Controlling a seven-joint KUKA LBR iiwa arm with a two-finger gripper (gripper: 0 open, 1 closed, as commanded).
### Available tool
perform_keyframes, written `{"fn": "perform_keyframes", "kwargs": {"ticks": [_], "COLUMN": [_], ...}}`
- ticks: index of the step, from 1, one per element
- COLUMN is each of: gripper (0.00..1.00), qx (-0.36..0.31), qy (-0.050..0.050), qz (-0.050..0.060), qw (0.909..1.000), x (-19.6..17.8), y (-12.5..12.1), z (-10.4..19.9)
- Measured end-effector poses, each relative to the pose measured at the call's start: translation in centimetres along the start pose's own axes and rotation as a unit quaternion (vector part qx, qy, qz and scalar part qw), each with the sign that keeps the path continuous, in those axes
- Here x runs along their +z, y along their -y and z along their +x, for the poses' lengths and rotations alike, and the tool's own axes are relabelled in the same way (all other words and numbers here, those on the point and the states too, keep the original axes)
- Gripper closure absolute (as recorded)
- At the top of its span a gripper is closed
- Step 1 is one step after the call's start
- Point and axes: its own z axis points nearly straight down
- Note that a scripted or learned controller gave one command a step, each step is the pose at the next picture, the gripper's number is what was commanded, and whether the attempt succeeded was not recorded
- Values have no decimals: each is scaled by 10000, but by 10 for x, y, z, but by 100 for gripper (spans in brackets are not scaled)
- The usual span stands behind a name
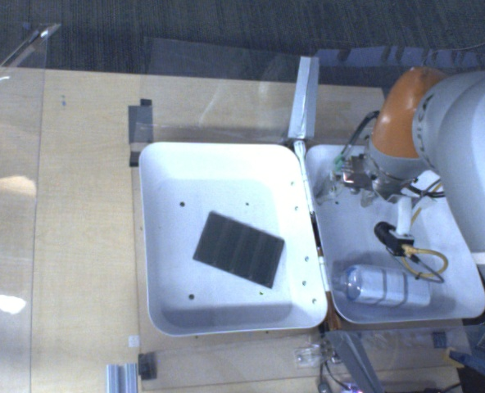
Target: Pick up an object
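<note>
Nothing looks picked yet: the claw (351,178), state untellable, hangs at upper right above the bottle (383,286) lying in its bin (455,248)

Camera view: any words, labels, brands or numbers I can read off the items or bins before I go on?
None can be read.
Dark ridged pad in the left bin: plain surface, no print.
Clear bottle lying in the right bin: pale band around it, too blurred to tell any text.
Arm's orange band: no marking legible.
</note>
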Motion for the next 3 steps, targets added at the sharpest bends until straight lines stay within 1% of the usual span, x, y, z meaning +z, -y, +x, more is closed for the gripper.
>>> {"fn": "perform_keyframes", "kwargs": {"ticks": [1,2,3], "gripper": [0,100,0], "qx": [-224,-261,-263], "qy": [14,22,22], "qz": [7,-13,-11], "qw": [9997,9997,9997], "x": [-126,-137,-137], "y": [19,17,17], "z": [-101,-99,-99]}}
